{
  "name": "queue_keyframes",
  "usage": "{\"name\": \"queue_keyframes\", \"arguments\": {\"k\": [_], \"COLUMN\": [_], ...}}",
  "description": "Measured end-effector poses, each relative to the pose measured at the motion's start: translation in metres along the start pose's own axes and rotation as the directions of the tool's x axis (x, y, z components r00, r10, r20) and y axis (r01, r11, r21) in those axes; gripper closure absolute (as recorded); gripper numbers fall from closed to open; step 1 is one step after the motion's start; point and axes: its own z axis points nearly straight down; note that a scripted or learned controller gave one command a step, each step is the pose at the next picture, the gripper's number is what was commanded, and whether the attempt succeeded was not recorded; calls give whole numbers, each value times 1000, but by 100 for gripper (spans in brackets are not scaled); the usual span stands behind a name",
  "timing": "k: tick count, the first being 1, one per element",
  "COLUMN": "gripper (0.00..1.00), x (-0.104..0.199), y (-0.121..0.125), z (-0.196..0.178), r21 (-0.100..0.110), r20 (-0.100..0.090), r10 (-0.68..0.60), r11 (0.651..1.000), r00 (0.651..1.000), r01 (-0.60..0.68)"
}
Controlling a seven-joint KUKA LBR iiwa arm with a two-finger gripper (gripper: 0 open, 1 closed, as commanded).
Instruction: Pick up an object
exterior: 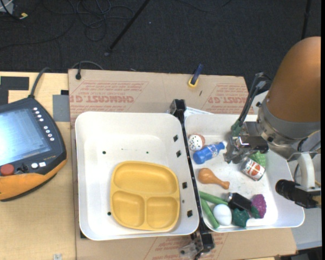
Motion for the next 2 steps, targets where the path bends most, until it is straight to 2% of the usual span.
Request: {"name": "queue_keyframes", "arguments": {"k": [1,2], "gripper": [100,100], "x": [57,98], "y": [-10,-10], "z": [-34,-53], "r21": [-6,-4], "r20": [0,2], "r10": [-1,2], "r11": [1000,1000], "r00": [1000,1000], "r01": [1,-2]}}
